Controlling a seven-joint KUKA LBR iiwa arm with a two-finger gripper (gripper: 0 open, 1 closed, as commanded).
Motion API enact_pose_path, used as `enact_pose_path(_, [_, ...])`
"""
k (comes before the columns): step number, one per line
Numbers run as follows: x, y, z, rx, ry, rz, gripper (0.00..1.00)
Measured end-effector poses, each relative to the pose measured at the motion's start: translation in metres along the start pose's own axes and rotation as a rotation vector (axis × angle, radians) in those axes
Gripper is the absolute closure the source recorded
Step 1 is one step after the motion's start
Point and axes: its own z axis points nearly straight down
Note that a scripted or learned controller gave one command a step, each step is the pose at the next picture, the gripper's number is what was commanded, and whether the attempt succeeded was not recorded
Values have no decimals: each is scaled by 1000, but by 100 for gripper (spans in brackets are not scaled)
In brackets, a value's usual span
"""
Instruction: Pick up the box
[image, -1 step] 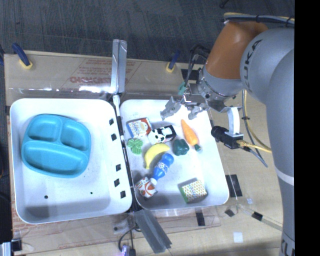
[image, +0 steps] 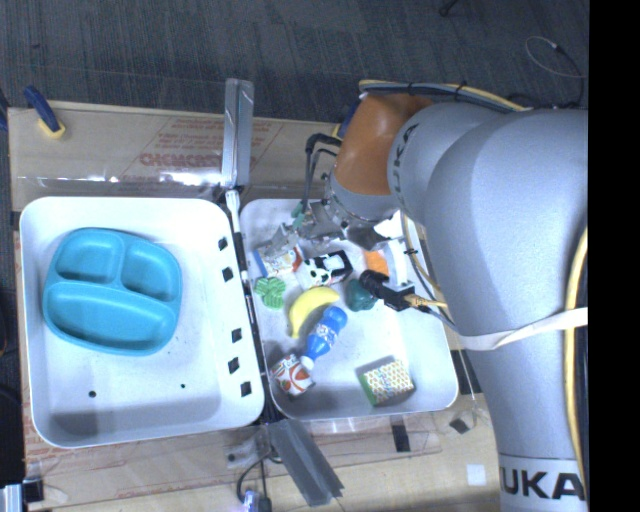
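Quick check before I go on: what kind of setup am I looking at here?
Most likely a robot lab's test bench for grasping trials, not a home or shop. Two white bins sit side by side on a board, one holding a blue divided tray, the other a jumble of small toys and a box under the arm.

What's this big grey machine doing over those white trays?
The grey robot arm is reaching from the right into the right-hand bin, which holds a jumble of small things. Its gripper is down near the far end of the pile. It is meant to pick up the box, which lies untouched near the bin's front right corner, apart from the gripper. A banana and a blue bottle lie between them. The left-hand bin holds a blue divided plate.
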Motion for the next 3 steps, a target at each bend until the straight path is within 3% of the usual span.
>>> enact_pose_path(1, [25, 11, -93, -1, 0, -58, 0])
enact_pose_path(2, [-1, -24, -18, -1, -1, -99, 0])
enact_pose_path(3, [0, -9, 4, -5, -2, -81, 0])
